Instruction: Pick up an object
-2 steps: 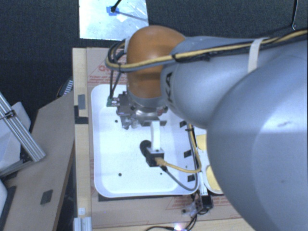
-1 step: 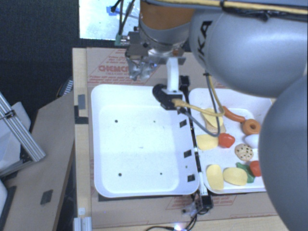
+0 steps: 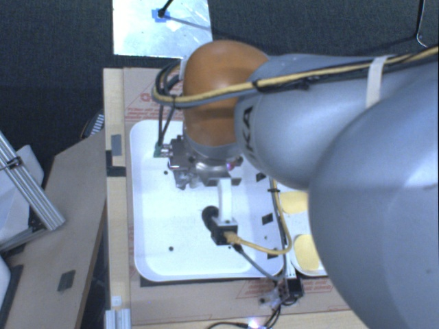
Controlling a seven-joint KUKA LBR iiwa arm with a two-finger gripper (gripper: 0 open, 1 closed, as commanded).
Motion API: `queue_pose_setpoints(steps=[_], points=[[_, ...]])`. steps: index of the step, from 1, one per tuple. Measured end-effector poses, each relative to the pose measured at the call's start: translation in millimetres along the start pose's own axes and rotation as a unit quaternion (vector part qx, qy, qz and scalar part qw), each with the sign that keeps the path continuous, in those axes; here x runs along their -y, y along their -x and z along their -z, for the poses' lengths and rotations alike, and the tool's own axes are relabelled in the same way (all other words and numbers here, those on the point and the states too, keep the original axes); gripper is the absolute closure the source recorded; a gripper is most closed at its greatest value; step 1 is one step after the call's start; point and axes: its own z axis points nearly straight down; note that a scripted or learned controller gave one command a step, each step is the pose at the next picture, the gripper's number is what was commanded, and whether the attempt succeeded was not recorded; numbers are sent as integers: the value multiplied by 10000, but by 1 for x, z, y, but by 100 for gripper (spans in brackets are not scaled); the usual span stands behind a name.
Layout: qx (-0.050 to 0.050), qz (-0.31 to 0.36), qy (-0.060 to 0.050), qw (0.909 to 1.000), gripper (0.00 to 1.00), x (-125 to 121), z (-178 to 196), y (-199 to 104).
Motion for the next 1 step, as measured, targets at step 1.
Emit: queue_pose_setpoints(steps=[1], points=[[-65,24,156,9999,100,28,145,-1]])
